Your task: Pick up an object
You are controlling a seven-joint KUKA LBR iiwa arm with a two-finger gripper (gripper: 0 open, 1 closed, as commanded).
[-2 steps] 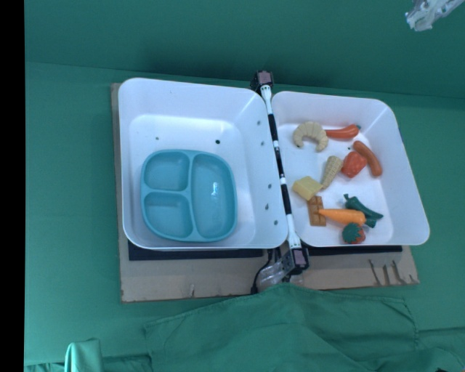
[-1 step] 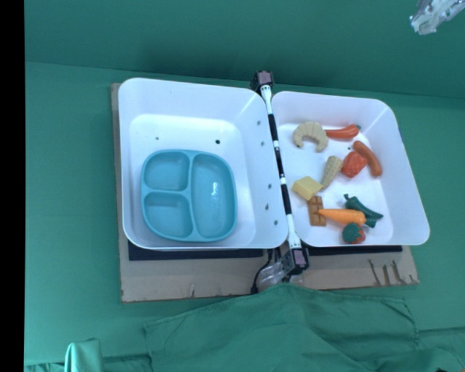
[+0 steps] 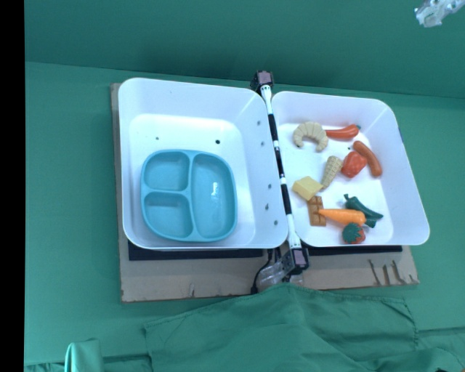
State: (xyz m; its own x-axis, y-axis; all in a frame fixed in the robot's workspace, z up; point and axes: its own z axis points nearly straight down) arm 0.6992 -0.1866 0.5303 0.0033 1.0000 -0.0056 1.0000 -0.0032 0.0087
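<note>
Green cloth [image 3: 290,330] lay nearest, bench front | toys sat in right bin [image 3: 407,211]; carrot [image 3: 341,216] lay apart, likely easiest | gripper [image 3: 434,12] hung top right, state unreadable | advice: descend centred, across its width.

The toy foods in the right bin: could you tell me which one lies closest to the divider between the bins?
The pale yellow cheese wedge, lying just right of the divider; the tan croissant and brown waffle piece sit a little farther in.
</note>
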